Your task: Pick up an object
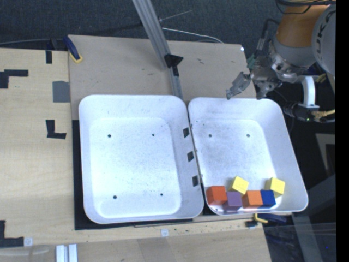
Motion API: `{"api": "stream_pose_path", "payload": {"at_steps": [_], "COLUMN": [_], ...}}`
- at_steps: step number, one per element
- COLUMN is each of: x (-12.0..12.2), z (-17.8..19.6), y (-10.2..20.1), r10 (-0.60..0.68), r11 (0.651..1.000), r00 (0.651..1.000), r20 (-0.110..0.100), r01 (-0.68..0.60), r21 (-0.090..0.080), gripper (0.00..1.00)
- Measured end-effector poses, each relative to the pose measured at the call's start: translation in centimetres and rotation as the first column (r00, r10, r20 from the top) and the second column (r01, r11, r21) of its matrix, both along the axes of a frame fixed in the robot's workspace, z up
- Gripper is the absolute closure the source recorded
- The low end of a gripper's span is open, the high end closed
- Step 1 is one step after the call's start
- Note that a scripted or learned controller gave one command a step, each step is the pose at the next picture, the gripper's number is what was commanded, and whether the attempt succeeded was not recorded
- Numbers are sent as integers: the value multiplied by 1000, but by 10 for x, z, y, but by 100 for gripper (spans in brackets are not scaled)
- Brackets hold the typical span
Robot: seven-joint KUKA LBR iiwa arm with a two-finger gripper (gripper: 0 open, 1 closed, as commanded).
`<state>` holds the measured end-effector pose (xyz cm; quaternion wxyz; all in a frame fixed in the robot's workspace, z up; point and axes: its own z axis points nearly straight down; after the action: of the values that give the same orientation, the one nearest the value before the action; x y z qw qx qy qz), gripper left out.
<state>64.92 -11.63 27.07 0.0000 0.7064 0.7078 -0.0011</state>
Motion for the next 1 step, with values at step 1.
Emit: {"api": "stream_pose_path", "payload": {"at_steps": [1], "x": [-87], "z": [-119], "y": [-19], "r10": [-4], "r11": [1000], "r00": [1000], "r20": [-12], "r01": [4], "r21": [3], "gripper": [0]}}
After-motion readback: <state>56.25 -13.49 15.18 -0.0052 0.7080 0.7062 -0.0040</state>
